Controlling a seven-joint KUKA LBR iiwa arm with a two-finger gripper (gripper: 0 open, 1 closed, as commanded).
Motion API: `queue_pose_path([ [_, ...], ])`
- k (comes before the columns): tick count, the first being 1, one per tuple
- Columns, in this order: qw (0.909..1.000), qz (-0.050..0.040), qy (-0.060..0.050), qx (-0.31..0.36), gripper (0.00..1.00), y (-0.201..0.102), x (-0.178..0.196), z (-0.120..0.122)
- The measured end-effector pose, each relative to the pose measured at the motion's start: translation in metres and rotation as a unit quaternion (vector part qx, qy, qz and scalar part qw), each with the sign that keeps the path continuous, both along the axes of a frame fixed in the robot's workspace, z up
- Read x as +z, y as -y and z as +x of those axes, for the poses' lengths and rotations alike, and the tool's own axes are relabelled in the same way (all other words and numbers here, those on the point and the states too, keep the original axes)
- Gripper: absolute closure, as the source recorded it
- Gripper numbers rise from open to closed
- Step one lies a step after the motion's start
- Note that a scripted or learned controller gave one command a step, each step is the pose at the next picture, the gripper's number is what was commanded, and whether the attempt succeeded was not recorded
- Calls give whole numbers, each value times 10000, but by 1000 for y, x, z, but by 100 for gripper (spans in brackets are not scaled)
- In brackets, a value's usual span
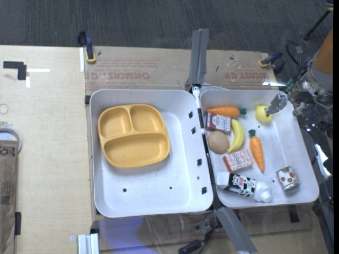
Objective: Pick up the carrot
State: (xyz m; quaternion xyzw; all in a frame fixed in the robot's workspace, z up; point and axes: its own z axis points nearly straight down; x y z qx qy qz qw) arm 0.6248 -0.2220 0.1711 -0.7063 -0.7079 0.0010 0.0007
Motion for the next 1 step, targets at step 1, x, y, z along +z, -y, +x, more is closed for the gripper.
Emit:
queue_pose_path([
  [1, 9850, -6, 21, 1724, 0, -1, -22, 35],
])
